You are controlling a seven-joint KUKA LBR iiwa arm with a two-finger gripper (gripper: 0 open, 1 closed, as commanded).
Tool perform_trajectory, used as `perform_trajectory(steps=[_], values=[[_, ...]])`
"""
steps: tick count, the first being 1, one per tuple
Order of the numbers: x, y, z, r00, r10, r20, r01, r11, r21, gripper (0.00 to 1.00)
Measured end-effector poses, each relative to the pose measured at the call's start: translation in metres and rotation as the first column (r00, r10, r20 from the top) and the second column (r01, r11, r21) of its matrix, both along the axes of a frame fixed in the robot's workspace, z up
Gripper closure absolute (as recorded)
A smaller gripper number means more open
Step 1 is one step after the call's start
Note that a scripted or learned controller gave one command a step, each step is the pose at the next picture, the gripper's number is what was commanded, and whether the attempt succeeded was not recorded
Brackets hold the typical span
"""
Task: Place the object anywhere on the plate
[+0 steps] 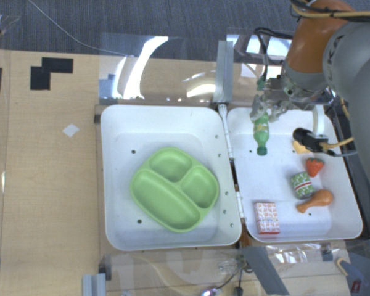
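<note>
Gripper fingers pinch the green bottle by its top, body hanging below the jaws. That shallow hold could let it slip before reaching the plate.

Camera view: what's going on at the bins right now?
The arm's pincer is over the right bin, at the top of a green bottle that hangs or stands just below it. Whether the bottle is really gripped cannot be told. The green divided plate sits in the left bin. A strawberry, a drumstick, a small can and a box lie in the right bin.
</note>
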State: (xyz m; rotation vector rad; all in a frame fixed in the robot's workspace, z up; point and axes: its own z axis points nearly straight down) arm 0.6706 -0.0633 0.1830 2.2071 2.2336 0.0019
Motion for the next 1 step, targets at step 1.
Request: perform_trajectory(steps=[1], values=[[-0.0781, 0.0892, 0.0991, 1.000, -0.004, 0.001, 0.004, 1.000, 0.001, 1.00]])
